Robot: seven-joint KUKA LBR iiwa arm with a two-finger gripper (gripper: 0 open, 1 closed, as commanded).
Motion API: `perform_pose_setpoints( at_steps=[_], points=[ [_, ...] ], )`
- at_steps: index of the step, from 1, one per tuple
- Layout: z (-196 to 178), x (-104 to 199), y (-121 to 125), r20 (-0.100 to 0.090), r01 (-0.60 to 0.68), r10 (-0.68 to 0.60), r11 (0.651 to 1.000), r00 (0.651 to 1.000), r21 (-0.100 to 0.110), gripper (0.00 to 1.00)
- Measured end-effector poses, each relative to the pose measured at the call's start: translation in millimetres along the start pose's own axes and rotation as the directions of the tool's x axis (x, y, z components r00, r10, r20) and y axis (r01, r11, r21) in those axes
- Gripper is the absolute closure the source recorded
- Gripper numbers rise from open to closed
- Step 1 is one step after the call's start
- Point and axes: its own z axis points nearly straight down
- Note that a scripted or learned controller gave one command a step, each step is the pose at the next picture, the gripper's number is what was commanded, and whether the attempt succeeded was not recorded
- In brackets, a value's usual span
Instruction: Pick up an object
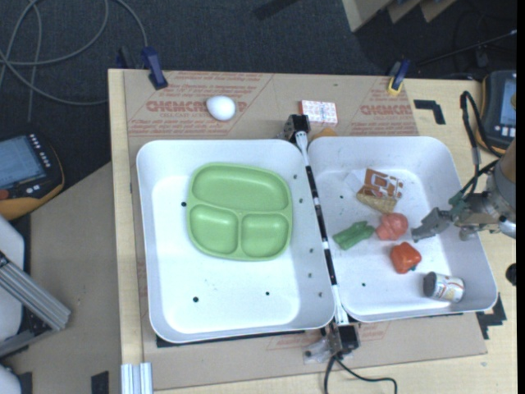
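I see the left bin point(164, 245) carrying a green divided plate point(239, 212), and the right bin point(459, 171) carrying the small items. The gripper point(425, 230) reaches in from the right, low over the right bin, holding nothing; I cannot tell whether it is parted or closed. Just left of it lie a red tomato point(392, 226), a red pepper point(405, 258), a green pod point(353, 235), a printed box point(381, 189) and a small can point(444, 286).

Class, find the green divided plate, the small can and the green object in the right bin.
green divided plate point(239, 210): camera view, centre ridge.
small can point(444, 286): camera view, its side.
green object point(353, 235): camera view, its middle.
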Motion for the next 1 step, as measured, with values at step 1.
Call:
perform_pose_setpoints(
  at_steps=[1],
  points=[
    [82.8, 23.7, -5.3, -0.001, -0.001, 0.001, 1.000, 1.000, 0.001, 0.00]
  ],
)
